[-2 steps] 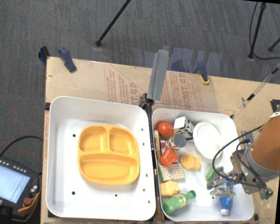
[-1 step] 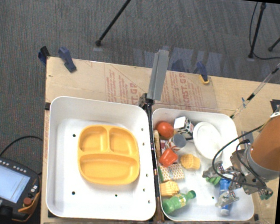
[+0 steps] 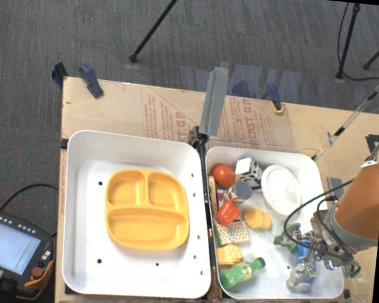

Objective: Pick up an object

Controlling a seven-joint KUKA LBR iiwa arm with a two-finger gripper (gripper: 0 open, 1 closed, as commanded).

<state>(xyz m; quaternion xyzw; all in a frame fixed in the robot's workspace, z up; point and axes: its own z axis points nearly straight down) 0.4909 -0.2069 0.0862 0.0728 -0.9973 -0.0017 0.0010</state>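
Observation:
My gripper hangs low over the near right corner of the right bin, under the orange band of the arm. Something small and blue shows by the wrist; what it is stays unclear. To the gripper's left lie a green bottle, a yellow corn piece and a checkered waffle. Further back sit an orange pepper, a yellow biscuit-like piece, a red tomato and a white round lid.
The left bin holds a yellow divided plate. A grey post rises behind the wall between the bins. Black cables loop beside the arm at the right bin's far edge. A teach pendant lies off the bench's left.

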